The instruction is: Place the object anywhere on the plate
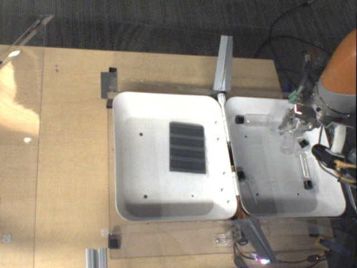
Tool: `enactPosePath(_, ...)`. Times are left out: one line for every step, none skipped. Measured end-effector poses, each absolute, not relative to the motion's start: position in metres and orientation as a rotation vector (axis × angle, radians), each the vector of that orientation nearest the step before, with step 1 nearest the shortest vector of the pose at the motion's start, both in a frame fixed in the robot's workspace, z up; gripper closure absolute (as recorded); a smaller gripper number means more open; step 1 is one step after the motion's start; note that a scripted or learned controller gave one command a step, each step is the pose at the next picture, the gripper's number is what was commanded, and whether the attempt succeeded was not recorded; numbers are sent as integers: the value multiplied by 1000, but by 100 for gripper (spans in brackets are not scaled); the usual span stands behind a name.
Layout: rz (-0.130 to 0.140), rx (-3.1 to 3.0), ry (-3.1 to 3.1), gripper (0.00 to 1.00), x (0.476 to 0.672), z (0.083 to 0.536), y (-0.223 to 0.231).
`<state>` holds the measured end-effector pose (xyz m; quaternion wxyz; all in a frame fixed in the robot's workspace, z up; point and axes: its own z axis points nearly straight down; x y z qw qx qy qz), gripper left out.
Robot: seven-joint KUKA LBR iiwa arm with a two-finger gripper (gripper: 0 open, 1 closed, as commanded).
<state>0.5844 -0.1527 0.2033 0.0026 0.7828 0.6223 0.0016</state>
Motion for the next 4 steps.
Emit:
enactPosePath(6,2094,2336,100,665,179,-81)
enactPosePath(7,1262,2869,100,670,191,-37)
enactPosePath(9,1220,2885,100,666,250,21)
enactPosePath(9,1391,2808,100,666,301,69)
